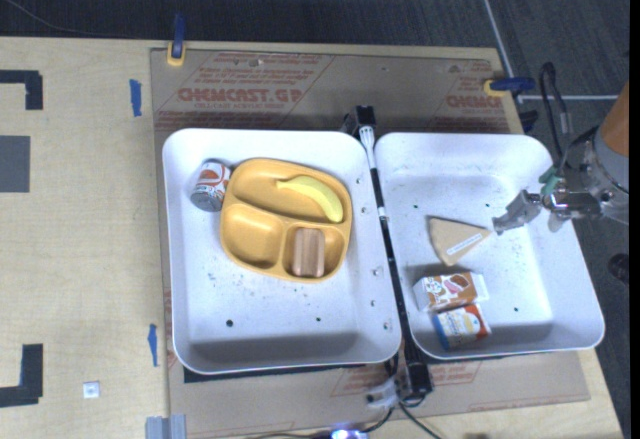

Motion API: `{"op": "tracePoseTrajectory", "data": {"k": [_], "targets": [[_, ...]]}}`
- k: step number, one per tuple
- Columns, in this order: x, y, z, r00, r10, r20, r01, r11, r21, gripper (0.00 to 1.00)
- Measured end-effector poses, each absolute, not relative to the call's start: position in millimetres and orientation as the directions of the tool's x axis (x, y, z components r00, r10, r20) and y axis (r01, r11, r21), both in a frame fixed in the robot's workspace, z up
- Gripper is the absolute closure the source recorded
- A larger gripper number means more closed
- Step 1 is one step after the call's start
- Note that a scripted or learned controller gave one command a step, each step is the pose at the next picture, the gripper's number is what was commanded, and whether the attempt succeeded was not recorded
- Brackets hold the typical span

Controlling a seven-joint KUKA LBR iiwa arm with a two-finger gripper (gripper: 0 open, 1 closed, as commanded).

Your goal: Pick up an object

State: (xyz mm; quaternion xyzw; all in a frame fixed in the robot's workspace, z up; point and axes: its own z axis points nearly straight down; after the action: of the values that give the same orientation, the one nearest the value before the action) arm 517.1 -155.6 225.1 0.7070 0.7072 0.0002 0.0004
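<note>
The cheese wedge, a tan triangular piece lying flat in the right bin, is the nearest candidate for the pick. It sits near that bin's middle, with a pale strip across its lower right edge. You will find the gripper just beside the wedge's right tip, reaching in from the right rim; it appears to hold nothing, and whether it is spread or pressed together cannot be told at this angle.

Risks you should note:

- The wedge lies low and flat. A descent beside it, not over it, would probably close on air or scrape the bin floor.
- The gripper stands off the wedge's thin point. Pinching there could let the piece pivot or slip out.
- A small carton and a blue-and-white packet lie just below the wedge, touching each other. A push on the wedge could drive it toward them and spoil any later grasp.
- The right wall is close behind the wrist, so a wide approach may foul the rim.

The left bin holds a yellow divided tray with a banana and a brown block in it, and a can beside it. These are well apart from the arm and in no danger.
</note>
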Motion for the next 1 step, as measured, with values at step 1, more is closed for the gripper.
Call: {"op": "tracePoseTrajectory", "data": {"k": [1], "targets": [[511.5,-147.2,95.1,0.0,1.0,-0.001,1.0,0.0,0.002,0.0]]}}
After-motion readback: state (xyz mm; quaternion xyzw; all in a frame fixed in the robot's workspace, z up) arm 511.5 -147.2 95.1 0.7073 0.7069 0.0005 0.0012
